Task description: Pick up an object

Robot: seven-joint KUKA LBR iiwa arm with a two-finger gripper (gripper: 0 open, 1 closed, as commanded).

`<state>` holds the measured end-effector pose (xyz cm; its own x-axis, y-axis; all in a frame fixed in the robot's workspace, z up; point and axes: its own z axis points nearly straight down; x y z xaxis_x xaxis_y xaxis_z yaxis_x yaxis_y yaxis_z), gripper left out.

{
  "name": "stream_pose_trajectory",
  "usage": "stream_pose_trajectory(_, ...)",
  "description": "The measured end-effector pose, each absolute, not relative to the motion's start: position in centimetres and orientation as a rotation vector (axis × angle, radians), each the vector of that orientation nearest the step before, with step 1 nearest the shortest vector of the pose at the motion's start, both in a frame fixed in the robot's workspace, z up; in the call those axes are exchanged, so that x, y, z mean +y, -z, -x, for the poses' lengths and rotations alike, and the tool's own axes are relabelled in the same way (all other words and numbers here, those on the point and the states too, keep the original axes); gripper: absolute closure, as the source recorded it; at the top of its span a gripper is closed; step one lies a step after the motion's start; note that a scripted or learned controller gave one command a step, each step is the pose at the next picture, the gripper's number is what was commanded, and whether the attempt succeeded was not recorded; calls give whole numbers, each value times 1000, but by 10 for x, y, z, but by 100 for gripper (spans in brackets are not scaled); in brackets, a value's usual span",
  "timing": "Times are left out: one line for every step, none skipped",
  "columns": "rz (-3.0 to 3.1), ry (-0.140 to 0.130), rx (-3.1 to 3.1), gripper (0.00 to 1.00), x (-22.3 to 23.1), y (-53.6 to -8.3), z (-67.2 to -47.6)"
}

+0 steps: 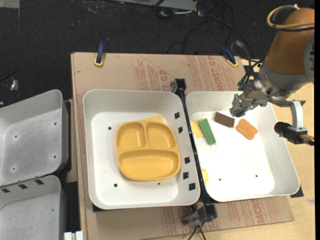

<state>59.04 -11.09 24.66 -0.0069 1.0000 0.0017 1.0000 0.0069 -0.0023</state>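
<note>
The right bin (250, 179) holds a brown block (224, 119), an orange sponge-like piece (246, 129) and a green bar (206, 131). My gripper (239, 109) hangs over the bin's back part, just right of the brown block and above-left of the orange piece. Its dark fingers point down toward the bin floor. Nothing shows between them. A small yellow piece (204, 174) lies at the bin's left wall.
The left bin (100, 134) carries a yellow divided plate (147, 151). A black divider (186, 134) runs between the bins. Two blue clamps (100, 54) (229, 55) hold the cardboard at the back. White lids (30, 129) lie at far left.
</note>
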Motion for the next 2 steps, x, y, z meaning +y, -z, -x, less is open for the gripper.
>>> stream_pose_trajectory(2214, -2, -2226, 100, -69, -243, -578)
stream_pose_trajectory(2212, 0, -2228, 100, -9, -238, -561)
